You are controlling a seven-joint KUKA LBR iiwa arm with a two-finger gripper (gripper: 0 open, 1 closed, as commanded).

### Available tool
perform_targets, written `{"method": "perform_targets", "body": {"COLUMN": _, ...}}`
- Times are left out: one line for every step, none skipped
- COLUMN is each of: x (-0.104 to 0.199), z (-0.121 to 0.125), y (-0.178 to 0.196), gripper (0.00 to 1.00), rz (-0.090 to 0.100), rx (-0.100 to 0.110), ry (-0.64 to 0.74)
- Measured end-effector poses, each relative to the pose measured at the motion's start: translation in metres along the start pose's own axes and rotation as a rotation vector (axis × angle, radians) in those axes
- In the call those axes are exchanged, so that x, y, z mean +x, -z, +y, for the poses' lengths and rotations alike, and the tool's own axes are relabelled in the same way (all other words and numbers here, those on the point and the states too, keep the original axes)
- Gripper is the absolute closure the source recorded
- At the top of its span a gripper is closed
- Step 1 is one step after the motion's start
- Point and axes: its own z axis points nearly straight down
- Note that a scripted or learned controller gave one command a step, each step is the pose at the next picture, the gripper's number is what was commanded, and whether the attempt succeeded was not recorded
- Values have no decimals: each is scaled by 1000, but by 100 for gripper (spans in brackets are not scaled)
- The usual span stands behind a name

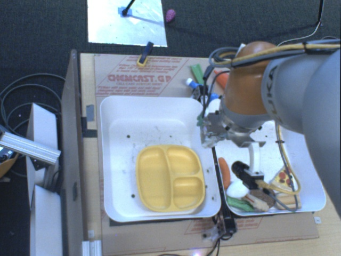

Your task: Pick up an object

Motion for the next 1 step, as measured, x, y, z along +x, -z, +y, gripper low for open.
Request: {"method": "perform_targets", "body": {"x": -90, "z": 2, "y": 38, "gripper": 100, "rz": -5, "rx": -6, "ry": -15}}
